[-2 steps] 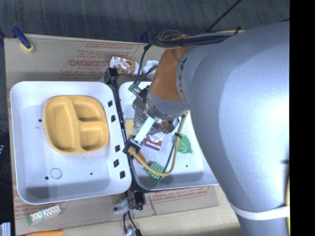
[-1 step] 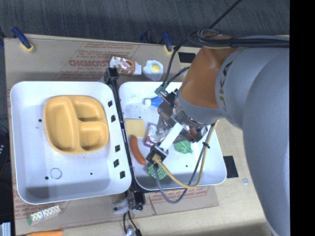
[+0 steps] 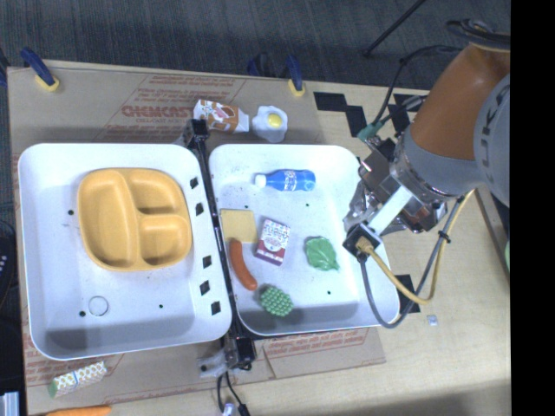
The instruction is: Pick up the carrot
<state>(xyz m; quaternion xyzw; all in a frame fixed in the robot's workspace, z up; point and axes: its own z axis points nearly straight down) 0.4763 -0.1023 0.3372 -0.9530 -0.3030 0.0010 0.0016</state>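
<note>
A slim orange-red stick, which I take for the carrot (image 3: pixel 243 264), lies in the right bin (image 3: pixel 342 306) near its left wall, running from upper left to lower right. It is between a yellow cheese slice (image 3: pixel 238 225) and a green knobbly ball (image 3: pixel 276 301). My gripper (image 3: pixel 366 204) hangs over the right rim of this bin, well to the right of the carrot and apart from it. The wrist hides its tip. Another orange sliver (image 3: pixel 80 411) shows at the bottom left edge, outside the bins.
The right bin also holds a blue bottle (image 3: pixel 286 180), a red-and-white carton (image 3: pixel 274 241) and a green leaf (image 3: pixel 322 253). A yellow divided plate (image 3: pixel 134 217) fills much of the left bin (image 3: pixel 43 319). A small carton (image 3: pixel 217 115) and a toy egg (image 3: pixel 270 122) lie behind the bins.
</note>
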